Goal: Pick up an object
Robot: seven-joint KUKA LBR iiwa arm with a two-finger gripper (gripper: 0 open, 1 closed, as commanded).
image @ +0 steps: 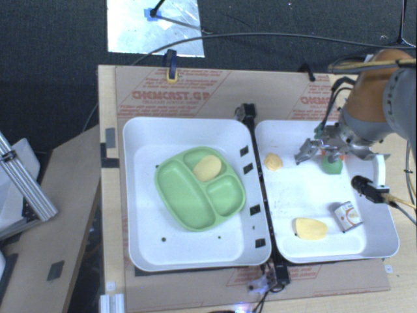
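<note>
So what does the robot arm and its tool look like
The arm is a rounded grey body with an orange band above the wrist. Thin dark cables run along the band. The tool is small, made of grey metal parts with angular fingers. A black cable lies by a white piece near the wrist.

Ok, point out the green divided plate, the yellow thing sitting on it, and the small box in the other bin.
green divided plate point(189, 201): camera view, on its long bare compartment.
yellow thing point(208, 167): camera view, on the middle of its top.
small box point(346, 215): camera view, on its upper face.
</note>
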